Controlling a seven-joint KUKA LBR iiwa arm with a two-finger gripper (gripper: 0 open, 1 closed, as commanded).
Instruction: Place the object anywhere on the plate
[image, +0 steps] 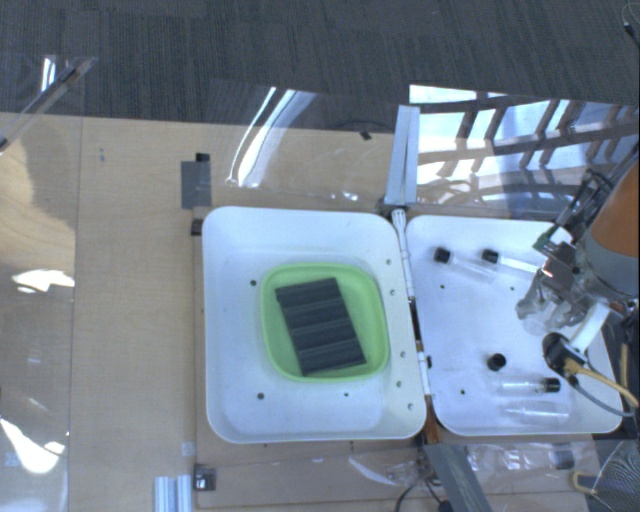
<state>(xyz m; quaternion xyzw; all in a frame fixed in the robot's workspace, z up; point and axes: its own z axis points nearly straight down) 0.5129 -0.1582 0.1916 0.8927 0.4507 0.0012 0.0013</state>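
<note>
I see a pale wood bench (100, 330) under clear glare-streaked sheeting, dark grey carpet (250, 50) beyond its far edge, bright sun patches far right.

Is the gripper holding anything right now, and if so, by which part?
Cannot be told. The gripper sits over the right bin, near the clear tubes, but the view does not show anything between its fingers.

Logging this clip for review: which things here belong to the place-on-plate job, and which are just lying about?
Job:
- green plate in the left bin
- dark ridged block lying on that plate
- gripper over the right bin

Lying about:
- clear tubes with black caps in the right bin
- loose black cap
</note>
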